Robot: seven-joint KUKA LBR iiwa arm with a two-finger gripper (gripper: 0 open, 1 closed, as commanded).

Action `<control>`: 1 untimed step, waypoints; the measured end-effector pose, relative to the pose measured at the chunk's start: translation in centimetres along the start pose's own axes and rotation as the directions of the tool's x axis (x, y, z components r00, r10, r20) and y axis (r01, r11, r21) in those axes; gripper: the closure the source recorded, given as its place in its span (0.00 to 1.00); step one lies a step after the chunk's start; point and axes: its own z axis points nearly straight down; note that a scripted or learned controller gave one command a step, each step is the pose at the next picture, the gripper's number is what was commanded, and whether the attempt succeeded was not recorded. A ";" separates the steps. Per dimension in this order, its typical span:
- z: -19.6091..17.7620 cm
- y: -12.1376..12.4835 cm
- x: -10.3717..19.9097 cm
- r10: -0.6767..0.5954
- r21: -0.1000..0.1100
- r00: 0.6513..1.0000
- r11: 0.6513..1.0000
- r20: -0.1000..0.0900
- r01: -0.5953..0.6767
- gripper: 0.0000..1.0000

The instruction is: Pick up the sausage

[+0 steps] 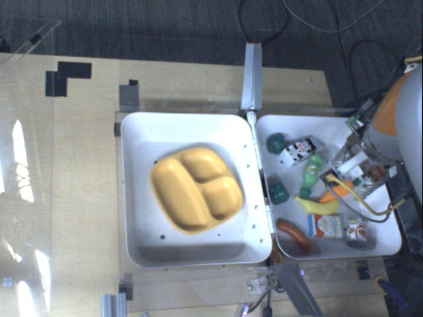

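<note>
- The sausage (293,235), reddish brown, lies at the lower left corner of the right bin (390,243), against the near wall, apart from the hand.
- Just right of it along the near wall sit a small carton (325,226) and a round tub (357,232); their print is too small to read.
- A banana (318,204) lies just above them, with a green bottle (309,176) and an orange piece (336,191) crowded toward the hand (336,175).
- The hand hangs over mid-bin, right of centre; whether it is open or grips anything, I cannot tell.
- Toward the top of the bin lie a cow-patterned carton (299,150) and two dark green lumps (275,142).
- The left bin (132,177) holds a yellow bread-like loaf (196,189), likely parked away from the picking.
</note>
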 end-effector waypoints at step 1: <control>4.2 -4.7 8.1 0.174 -0.001 0.985 0.985 -0.005 -0.174 0.00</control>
